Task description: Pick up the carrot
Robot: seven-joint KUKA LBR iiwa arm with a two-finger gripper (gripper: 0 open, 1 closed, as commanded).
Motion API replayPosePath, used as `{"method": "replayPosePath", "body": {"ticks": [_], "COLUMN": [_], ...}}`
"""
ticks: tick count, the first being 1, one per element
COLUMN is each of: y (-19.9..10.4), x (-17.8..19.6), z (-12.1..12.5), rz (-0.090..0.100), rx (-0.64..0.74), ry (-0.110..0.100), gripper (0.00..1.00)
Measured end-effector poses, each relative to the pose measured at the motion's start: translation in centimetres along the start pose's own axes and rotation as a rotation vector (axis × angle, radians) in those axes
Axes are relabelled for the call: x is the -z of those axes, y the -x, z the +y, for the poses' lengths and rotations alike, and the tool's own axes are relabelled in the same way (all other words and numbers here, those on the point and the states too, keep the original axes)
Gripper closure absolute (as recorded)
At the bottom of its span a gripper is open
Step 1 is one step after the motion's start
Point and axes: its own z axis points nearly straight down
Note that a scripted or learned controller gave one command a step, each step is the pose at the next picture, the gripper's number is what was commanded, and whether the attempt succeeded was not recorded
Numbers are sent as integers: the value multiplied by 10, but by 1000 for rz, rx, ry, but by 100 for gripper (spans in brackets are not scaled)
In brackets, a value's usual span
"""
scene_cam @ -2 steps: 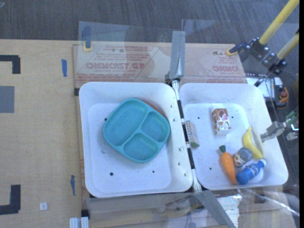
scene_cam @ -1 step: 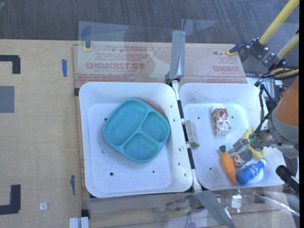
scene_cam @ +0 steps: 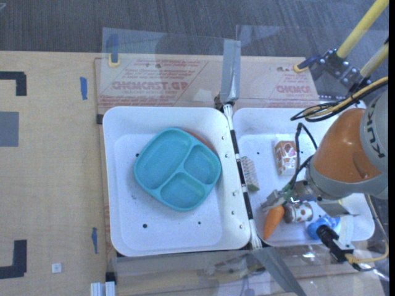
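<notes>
Overhead, slanted view of a bench with two shallow white bins side by side. The left bin (scene_cam: 118,184) holds a teal divided plate (scene_cam: 178,168) near its middle. The right bin (scene_cam: 262,131) holds the carrot (scene_cam: 273,222), a small orange toy lying close to the bin's front left corner, just beside the wall that the two bins share. Its long axis runs almost straight from back to front, leaning slightly: the thick end points toward the back and a little right, and the tapered tip points at the bin's front edge. The grey and orange arm reaches in from the right, and its gripper (scene_cam: 285,197) sits low over the bin, right at the carrot's thick end, just behind it and slightly right. Whether the gripper is released or clenched cannot be told at this angle, and nothing shows the carrot grasped; it appears to lie on the bin floor. A small round spotted object (scene_cam: 303,213) sits just right of the carrot, and a blue object (scene_cam: 319,229) lies nearer the front edge. A small printed packet (scene_cam: 284,156) rests toward the back. A grasp likely calls for a short shift toward the front left.
</notes>
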Motion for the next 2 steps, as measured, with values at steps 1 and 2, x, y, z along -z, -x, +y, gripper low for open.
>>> {"method": "replayPosePath", "body": {"ticks": [1,2], "y": [2,-62], "x": [13,96], "z": [3,54], "rz": [-3,3], "rx": [-5,-90], "ry": [11,-14], "gripper": [100,100]}}
